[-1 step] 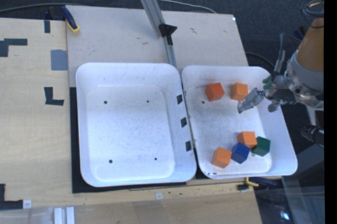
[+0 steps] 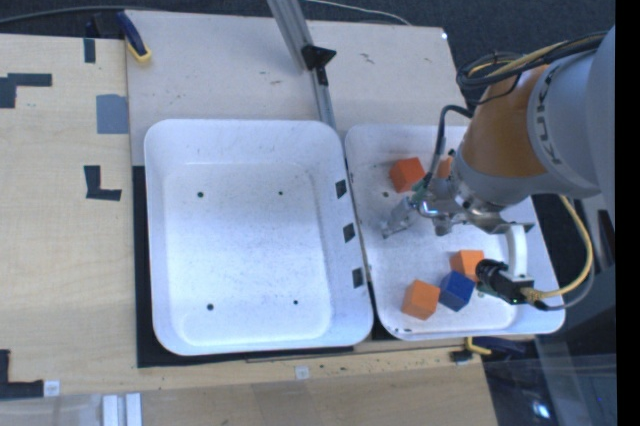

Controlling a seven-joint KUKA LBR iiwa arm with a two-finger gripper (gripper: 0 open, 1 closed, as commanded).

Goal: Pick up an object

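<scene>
White bins (image 2: 240, 139); orange cubes (image 2: 406, 174) (image 2: 421, 299) (image 2: 466, 263); blue cube (image 2: 457, 291); arm (image 2: 560, 129) grey with orange band (image 2: 500, 129).

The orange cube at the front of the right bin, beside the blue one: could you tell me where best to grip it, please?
Probably from above, fingers on the orange cube's two free faces, the near and far ones. The blue cube sits against its right side, so closing left-to-right looks blocked.
</scene>
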